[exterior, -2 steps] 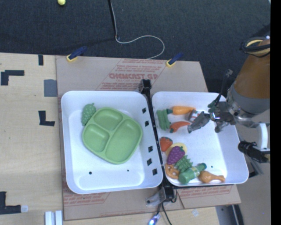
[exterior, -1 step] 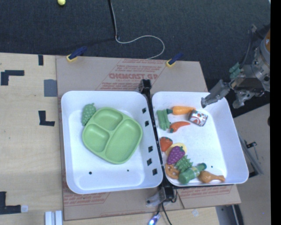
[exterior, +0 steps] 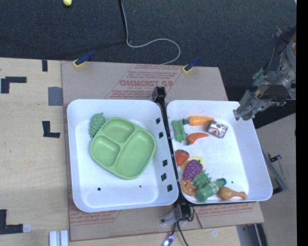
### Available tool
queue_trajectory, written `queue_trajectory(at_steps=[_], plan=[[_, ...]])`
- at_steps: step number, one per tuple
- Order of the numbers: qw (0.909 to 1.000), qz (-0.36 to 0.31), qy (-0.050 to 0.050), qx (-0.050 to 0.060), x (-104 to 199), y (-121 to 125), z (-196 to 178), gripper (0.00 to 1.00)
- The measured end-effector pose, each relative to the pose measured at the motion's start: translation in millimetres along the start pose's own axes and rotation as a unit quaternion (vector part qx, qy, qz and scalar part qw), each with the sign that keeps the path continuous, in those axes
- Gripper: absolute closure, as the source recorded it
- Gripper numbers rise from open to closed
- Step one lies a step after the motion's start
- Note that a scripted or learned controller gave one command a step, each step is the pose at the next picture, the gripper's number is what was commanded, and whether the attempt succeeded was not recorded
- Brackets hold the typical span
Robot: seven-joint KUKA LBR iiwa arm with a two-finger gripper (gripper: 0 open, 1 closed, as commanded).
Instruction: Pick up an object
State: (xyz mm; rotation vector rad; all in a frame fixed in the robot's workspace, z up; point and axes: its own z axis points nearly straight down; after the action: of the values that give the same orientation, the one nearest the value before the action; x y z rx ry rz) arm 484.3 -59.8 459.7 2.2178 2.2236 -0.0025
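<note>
Jaws unreadable; gripper [exterior: 244, 109] hangs over the right bin's [exterior: 250, 149] far corner, can [exterior: 217, 129] just left.

- Dark carpeted floor [exterior: 216, 29] fills the upper part of the view; a thin pale cable [exterior: 144, 44] loops across it, and a small yellow object [exterior: 68, 2] lies near the top edge.
- Light wooden bench top [exterior: 29, 168] marked with black tape pieces [exterior: 49, 129].
- Brown cardboard sheet [exterior: 139, 81] with red lettering, held by two blue-and-yellow clamps [exterior: 84, 58].
</note>
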Motion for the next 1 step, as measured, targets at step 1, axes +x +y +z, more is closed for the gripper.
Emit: queue_trajectory(at_steps=[1], plan=[[1.0000, -0.002, 0.001, 0.006, 60.4, -1.4, 91.2, 1.00]])
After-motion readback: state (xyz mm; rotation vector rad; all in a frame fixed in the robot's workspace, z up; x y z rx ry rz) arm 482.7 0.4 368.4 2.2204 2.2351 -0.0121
